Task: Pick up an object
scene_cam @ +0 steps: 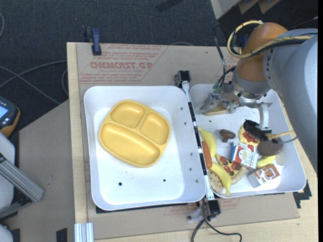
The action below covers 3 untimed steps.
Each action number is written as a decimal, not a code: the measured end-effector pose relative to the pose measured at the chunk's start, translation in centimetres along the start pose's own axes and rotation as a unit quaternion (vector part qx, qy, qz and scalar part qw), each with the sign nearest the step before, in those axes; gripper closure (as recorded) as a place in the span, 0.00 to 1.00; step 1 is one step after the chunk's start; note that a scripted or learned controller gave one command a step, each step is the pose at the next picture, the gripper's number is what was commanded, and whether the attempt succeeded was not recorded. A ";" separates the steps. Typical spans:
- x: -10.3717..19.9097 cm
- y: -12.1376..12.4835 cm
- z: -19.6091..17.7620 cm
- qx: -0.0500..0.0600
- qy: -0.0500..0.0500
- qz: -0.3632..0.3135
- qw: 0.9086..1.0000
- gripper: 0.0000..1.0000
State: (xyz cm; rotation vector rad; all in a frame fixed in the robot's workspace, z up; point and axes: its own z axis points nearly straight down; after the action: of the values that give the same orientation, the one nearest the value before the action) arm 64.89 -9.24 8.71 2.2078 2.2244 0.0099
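Camera view: the gripper (218, 104) is seen low over the far left part of the right bin (292, 181), its fingers too blurred and hidden for their state to be told. The toy food is heaped toward that bin's near side, apart from the gripper: a banana (212, 144), a brown oval piece (226, 133), a small carton (267, 174). A yellow divided plate (134, 132) is noted in the left bin (166, 188), on the bench (121, 67).
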 end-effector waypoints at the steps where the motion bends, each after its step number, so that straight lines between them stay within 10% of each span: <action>1: -2.7 1.9 0.2 0.003 0.000 0.004 1.000 0.00; 2: -2.6 1.9 -0.9 0.002 -0.001 0.003 1.000 1.00; 3: 4.1 0.6 -13.0 -0.002 0.001 0.000 1.000 1.00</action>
State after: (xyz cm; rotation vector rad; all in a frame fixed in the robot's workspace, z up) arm 65.28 -5.09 21.68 2.2067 2.2236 0.0152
